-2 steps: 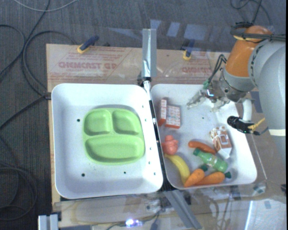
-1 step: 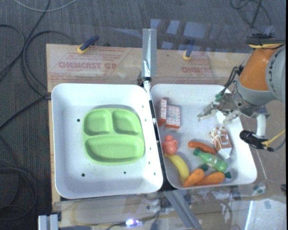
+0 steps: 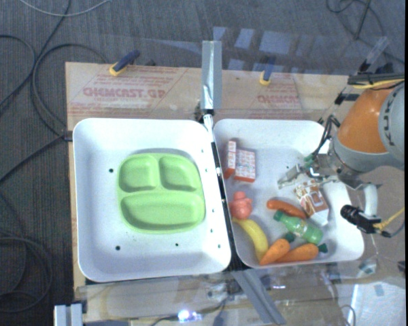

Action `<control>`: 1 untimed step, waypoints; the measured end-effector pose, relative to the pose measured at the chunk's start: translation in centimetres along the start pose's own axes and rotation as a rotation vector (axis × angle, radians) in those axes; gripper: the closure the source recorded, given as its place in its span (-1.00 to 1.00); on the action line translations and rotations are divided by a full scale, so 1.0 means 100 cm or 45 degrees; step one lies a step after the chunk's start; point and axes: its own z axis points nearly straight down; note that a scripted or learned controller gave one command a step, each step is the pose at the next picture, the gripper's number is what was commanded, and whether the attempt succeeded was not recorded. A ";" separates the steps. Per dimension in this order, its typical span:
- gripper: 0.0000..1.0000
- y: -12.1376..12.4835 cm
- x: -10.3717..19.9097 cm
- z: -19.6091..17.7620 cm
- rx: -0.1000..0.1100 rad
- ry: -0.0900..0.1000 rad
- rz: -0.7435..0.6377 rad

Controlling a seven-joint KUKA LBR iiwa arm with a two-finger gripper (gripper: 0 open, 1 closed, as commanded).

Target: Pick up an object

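Plastic toy food crowds the right bin (image 3: pixel 285 131): a banana (image 3: pixel 253 235), two carrots (image 3: pixel 290 251), a green bottle (image 3: pixel 300 227) and a small carton (image 3: pixel 313 200) near its right edge. The gripper (image 3: pixel 300 172) hovers just above that carton, and whether its fingers are parted cannot be told; nothing shows between them. The carton looks light, stiff-sided and crushable, best pinched across its narrow faces. A green tray (image 3: pixel 161 191) sits in the left bin (image 3: pixel 95 148).

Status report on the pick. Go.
Gripper low in right bin, nothing visibly held. Small carton close beside it. Carrot, green bottle crowd nearby.
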 end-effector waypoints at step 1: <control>-1.00 0.001 0.013 0.003 0.009 -0.013 -0.228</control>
